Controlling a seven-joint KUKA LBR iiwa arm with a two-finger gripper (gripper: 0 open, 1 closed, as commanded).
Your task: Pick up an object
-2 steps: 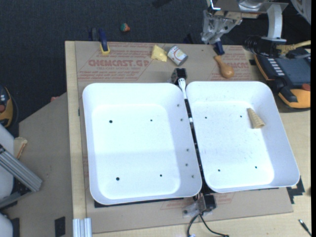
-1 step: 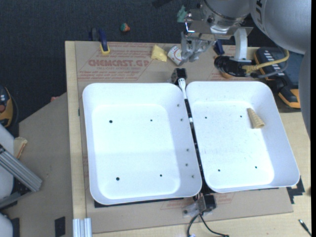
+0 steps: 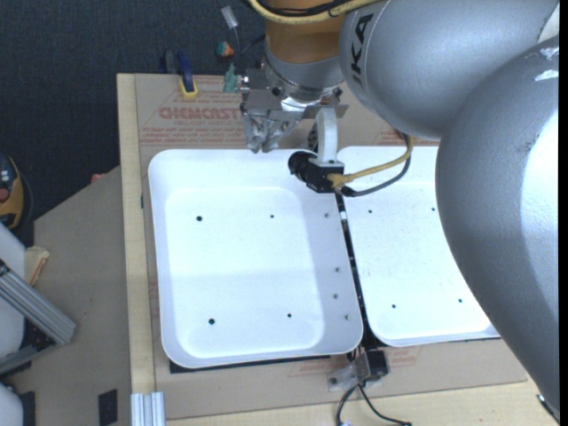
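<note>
Honestly, I see no loose object on the floor of the shallow white left bin point(image 3: 177, 264) or of the shallow white right bin point(image 3: 417, 264), so I would lift clear and look for a target before descending. My metal pincer point(image 3: 264, 136) hangs over the left bin's far rim, just beside the small black fitting point(image 3: 309, 169) with the yellow cable; whether it is wide, narrow or holding anything, I cannot tell.

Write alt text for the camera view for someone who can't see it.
A grey arm with an orange band reaches from the right, its pincer over the far rim of the left white bin. A second white bin sits beside it on a wooden bench.
</note>
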